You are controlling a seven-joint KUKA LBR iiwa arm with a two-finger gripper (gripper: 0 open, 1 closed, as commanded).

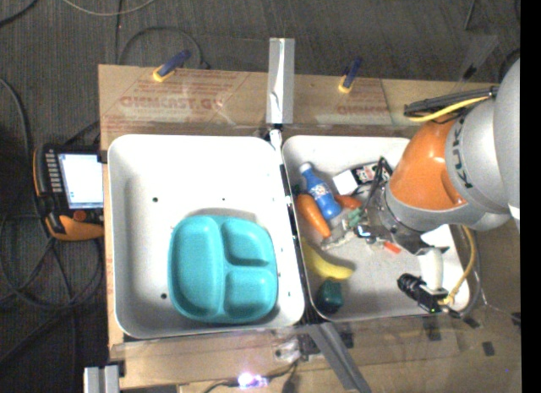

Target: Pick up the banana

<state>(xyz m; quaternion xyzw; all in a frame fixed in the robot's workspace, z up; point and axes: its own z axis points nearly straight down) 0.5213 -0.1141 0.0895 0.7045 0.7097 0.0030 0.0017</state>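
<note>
The yellow banana [326,265] lies in the right bin [372,308] against its left wall, towards the front. My gripper [351,229] hovers just above and to the right of the banana's far end, beside an orange carrot [314,215]. Nothing shows between the gripper and the banana. The grey and orange arm [431,182] covers the right part of this bin.
A blue bottle [319,188] lies behind the carrot, and a small white and black item [358,177] sits at the back. A dark green object [330,297] rests in front of the banana. The left bin [135,171] holds a teal divided plate [223,270].
</note>
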